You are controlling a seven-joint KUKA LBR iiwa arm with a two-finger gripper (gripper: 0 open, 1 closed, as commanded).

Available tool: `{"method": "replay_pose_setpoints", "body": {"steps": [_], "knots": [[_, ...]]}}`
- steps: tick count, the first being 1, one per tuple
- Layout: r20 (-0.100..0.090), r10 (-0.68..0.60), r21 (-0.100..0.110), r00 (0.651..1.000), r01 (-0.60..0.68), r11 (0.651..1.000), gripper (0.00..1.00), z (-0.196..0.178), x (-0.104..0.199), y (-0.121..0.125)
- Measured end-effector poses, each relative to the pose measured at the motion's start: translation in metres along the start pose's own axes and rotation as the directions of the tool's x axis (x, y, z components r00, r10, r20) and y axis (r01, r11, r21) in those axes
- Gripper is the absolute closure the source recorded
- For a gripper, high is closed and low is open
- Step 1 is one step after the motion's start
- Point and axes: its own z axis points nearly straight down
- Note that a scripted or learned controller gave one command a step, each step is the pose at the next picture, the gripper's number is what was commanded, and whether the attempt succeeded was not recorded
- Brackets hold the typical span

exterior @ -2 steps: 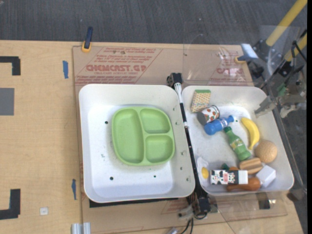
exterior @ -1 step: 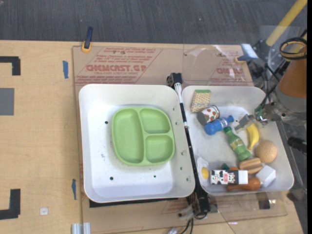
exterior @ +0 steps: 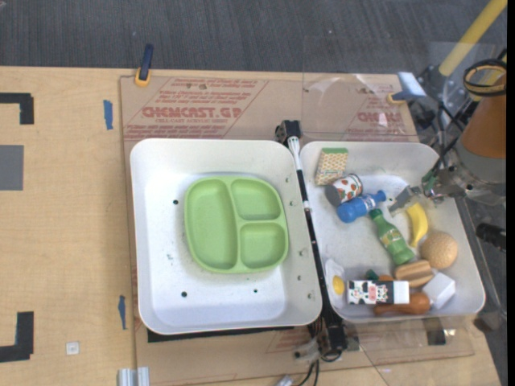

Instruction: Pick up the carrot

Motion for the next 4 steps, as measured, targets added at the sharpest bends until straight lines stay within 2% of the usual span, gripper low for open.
{"method": "replay_pose_setpoints", "body": {"steps": [1,2,3,4], "knots": [[-0.012,0.024,-0.010,1.000,-0.024,1.000,0.00,0.022,0.002,0.012],[0.011,-0.422,-0.007,0.906,0.423,0.906,0.00,0.022,0.003,-0.055],[0.030,-0.418,-0.016,0.908,0.418,0.908,1.00,0.009,0.000,-0.051],[0.009,-0.250,-0.006,0.968,0.250,0.968,1.00,0.015,0.075,-0.023]]}}
